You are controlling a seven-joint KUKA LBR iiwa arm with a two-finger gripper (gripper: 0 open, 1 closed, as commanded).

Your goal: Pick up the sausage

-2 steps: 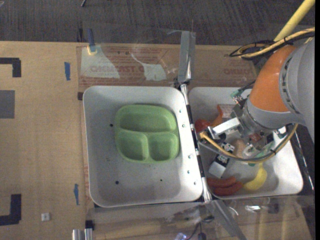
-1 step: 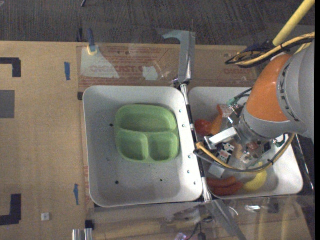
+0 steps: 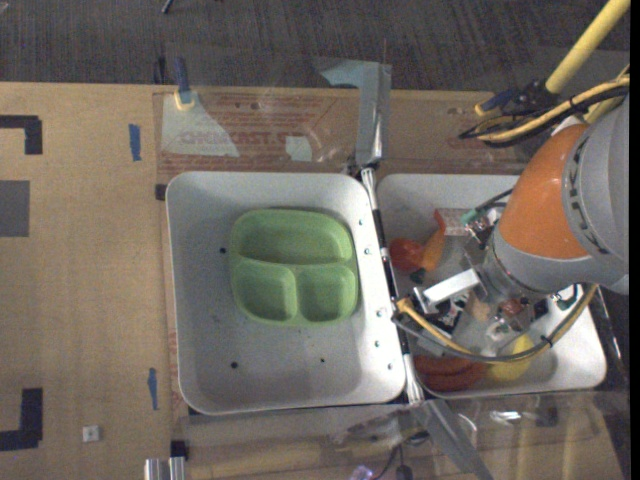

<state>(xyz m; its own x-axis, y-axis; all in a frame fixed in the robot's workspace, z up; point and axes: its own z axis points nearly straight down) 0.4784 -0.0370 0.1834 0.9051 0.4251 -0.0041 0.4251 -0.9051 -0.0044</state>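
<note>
A dark red-brown, sausage-like piece (image 3: 450, 372) lies at the near edge of the right bin (image 3: 420, 200), partly under the arm's cables. My gripper (image 3: 472, 318) is down inside the right bin, just above and behind that piece, and the grey wrist with its orange band covers most of it. Whether it touches the piece I cannot make out.
Other toy foods sit in the right bin: a red-orange piece (image 3: 405, 255), an orange piece (image 3: 436, 240) and a yellow one (image 3: 517, 354). The left bin (image 3: 200, 348) holds a green divided plate (image 3: 294, 266). Yellow cables loop low across the right bin.
</note>
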